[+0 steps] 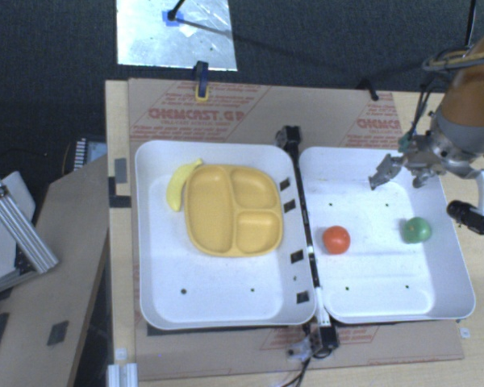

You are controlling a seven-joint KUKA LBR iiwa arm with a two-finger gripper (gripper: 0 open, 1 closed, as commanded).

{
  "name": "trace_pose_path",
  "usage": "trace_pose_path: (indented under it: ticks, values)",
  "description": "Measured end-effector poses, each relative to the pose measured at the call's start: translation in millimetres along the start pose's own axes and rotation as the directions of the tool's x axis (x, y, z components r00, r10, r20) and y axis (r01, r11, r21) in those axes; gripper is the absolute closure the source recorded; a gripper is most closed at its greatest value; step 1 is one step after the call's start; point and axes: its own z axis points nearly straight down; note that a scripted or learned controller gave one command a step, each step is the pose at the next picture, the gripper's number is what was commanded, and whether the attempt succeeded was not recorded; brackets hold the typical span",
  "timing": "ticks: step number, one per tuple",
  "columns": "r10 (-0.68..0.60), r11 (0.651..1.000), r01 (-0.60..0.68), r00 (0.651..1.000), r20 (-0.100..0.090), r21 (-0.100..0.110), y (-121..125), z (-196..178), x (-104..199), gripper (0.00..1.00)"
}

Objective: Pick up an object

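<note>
A red round fruit (335, 239) lies in the right bin (371, 297), near its left wall. A green round fruit (417, 230) rests toward the same bin's right side. My gripper (399, 174) hangs over the back right part of this bin, above and left of the green fruit. Its fingers are spread apart with nothing between them. In the left bin (218, 309) sits a yellow divided plate (230, 210), and a banana (177, 185) lies against the plate's left edge.
A black divider with clips (300, 216) runs between the two bins. Cardboard (250, 107) lies under both bins. A yellow clamp (202, 83) and a shiny foil sheet (176, 22) sit behind the left bin. Cables hang at the right beside the arm.
</note>
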Motion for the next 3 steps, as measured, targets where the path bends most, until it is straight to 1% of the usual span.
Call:
trace_pose_path:
  ticks: [1,2,3]
  values:
    - [-0.002,1.000,0.003,1.000,0.002,-0.013,3,-8,0,0.00]
    - [0.000,1.000,0.000,1.000,0.002,-0.010,0,47,-9,0.00]
    - [0.000,1.000,0.000,1.000,0.002,-0.011,-2,88,-11,0.00]
